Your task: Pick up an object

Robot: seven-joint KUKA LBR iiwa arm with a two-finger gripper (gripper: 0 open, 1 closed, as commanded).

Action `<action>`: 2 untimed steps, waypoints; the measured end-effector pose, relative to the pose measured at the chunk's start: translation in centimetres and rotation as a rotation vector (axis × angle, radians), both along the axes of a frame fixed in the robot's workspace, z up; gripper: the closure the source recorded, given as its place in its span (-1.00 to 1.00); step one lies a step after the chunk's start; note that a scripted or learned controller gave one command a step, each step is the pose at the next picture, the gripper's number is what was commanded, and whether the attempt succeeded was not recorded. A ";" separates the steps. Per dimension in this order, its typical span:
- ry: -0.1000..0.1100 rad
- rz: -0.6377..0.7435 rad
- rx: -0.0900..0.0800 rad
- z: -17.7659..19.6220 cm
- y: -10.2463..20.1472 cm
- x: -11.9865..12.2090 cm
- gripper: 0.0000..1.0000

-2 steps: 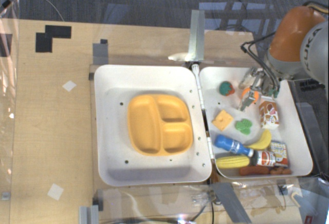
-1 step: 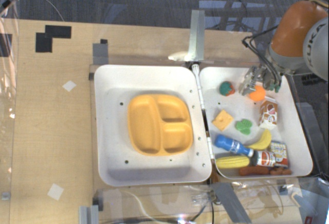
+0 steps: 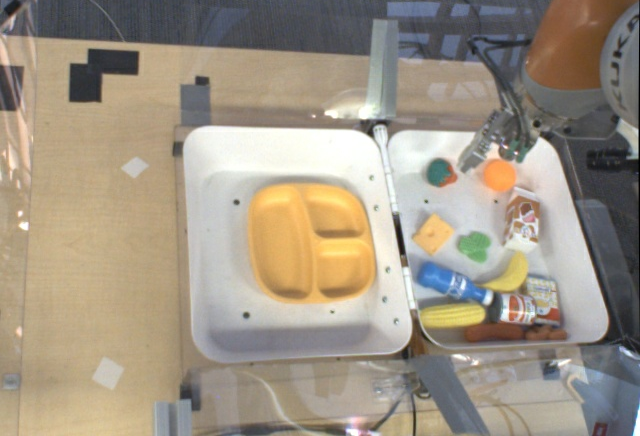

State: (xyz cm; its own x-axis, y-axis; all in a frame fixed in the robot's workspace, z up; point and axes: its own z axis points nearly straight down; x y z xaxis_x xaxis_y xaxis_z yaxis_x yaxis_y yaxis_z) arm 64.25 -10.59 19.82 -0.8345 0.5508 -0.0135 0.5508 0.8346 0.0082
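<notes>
My gripper (image 3: 497, 150) hangs over the far part of the right bin (image 3: 590, 264), its fingers spread apart and open with nothing between them. An orange ball (image 3: 499, 175) lies just below the fingertips. A green and red toy (image 3: 440, 173) sits to its left. Further forward lie a yellow cheese wedge (image 3: 433, 234), a green piece (image 3: 474, 245), a small carton (image 3: 522, 221), a banana (image 3: 506, 274), a blue bottle (image 3: 452, 281), a corn cob (image 3: 451, 315), a can (image 3: 527, 304) and a red sausage (image 3: 510, 332).
The left bin (image 3: 215, 254) holds a yellow divided tray (image 3: 310, 241). A grey post (image 3: 383, 74) stands behind the wall between the bins. The arm's orange band (image 3: 575, 34) looms over the right bin's far corner.
</notes>
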 end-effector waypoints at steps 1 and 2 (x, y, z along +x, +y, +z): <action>0.002 0.330 -0.007 4.4 -3.2 1.4 1.00; 0.007 0.070 -0.003 1.8 -9.3 0.8 1.00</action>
